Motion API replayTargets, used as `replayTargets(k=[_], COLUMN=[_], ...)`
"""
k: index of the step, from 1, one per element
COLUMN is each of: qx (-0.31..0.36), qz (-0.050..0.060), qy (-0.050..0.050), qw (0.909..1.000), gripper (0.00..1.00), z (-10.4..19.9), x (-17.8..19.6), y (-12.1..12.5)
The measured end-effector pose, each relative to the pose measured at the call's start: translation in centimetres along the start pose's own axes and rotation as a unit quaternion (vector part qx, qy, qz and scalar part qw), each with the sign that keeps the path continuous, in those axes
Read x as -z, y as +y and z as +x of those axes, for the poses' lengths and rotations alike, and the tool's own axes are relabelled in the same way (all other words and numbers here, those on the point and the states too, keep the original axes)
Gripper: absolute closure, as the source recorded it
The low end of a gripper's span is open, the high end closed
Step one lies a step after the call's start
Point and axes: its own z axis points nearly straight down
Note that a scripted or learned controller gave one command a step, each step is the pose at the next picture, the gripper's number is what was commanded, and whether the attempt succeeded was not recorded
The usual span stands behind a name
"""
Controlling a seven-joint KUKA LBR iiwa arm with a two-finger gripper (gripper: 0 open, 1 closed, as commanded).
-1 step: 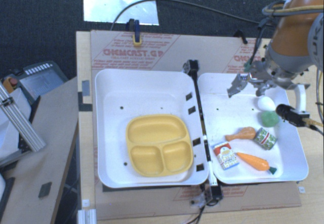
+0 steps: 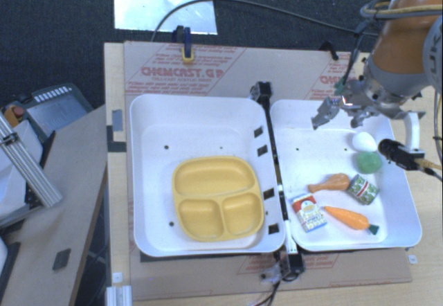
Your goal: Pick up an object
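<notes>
My gripper hangs over the far part of the right bin, below the orange-banded wrist. Its fingers are spread open and nothing is between them. Just in front of it and to the right lies a white egg, with a green ball touching its near side. Nearer the front are a small can, a tan drumstick, an orange carrot and a small red-and-white box.
In the left bin a yellow divided plate lies toward the front. A black divider runs between the bins. A black cable fitting juts over the right bin's right wall.
</notes>
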Motion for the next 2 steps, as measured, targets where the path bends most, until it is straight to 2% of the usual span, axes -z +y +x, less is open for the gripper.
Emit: replayTargets(k=[2], qx=[-0.001], qz=[0.002], qy=[0.000], qw=[1.0000], gripper=[0.00], z=[-0.6], x=[-8.8], y=[0.5])
